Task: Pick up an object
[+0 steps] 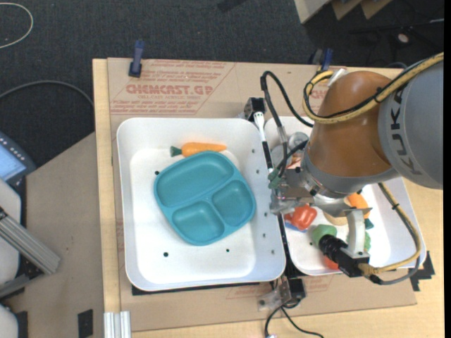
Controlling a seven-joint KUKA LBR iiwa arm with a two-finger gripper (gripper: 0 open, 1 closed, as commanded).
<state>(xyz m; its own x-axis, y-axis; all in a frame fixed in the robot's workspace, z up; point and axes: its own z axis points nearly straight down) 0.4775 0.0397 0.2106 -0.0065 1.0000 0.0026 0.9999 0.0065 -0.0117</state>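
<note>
Red plastic toy [301, 217], shaped a bit like a pepper, lies in the right white bin [308, 257]. You can find it near that bin's left wall, close to where the two bins meet. Part of it is hidden under the robot's wrist.

Look just up and to the left of the red toy and you see the gripper [282, 192]. It hangs low over the left edge of the right bin, right next to the toy. You cannot tell if it is open or closed, and you cannot see anything held in it.

A round green toy [325, 231] sits just beside the red one, on the side away from the gripper. A small orange toy [358, 201] peeks out from under the arm a little farther right.

The big grey arm with its orange band [352, 132] covers much of the right bin.

Now look at the left white bin [141, 189]. A blue-green plastic plate [204, 197] with three sections lies flat in the middle of it, turned a bit to one side. An orange toy carrot with a green top [203, 148] lies just past the plate's far edge, with its green end pointing left.

Both bins rest side by side on the brown table [176, 83], which has red print on it. A blue clamp [136, 58] grips the table's far edge.
</note>
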